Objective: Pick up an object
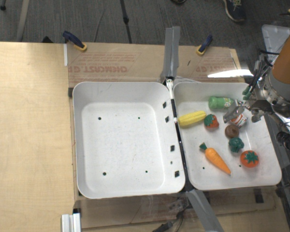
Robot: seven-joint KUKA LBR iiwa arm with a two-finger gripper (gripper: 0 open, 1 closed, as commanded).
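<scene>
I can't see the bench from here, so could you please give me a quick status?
Gripper low in right bin, over brown toy. Nothing seen held. Green bottle, tomato close by.

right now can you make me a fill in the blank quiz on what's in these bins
1. The toy carrot lies in the ____ bin of the camera view.
2. The corn cob is coloured ____.
3. The end effector hovers over the ____ bin.
4. The toy lying beside the divider between the bins is the ____.

Missing words: right; yellow; right; corn cob
</scene>
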